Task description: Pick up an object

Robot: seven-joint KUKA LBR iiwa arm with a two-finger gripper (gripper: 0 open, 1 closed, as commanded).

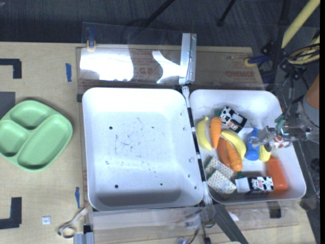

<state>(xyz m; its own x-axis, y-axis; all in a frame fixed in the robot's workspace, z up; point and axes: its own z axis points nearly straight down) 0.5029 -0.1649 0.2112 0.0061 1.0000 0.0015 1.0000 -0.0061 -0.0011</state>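
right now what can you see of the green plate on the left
The green plate is a pale green, plastic-looking dish with rounded corners, split by raised ridges into three compartments: two smaller ones toward the top left and one long one on the right. It lies flat on the wooden bench, left of the left bin and apart from it.

Tool (270, 138) low over right bin (294, 189) (bananas (204, 133), carrots (230, 155), cartons (256, 185)), left bin (137, 98) beside it.

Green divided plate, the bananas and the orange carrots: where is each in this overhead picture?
Green divided plate (33, 134): camera view, on the ridge between its compartments.
Bananas (202, 133): camera view, on the middle of the left banana, in the right bin.
Carrots (216, 130): camera view, on the upper carrot's body, beside that banana.
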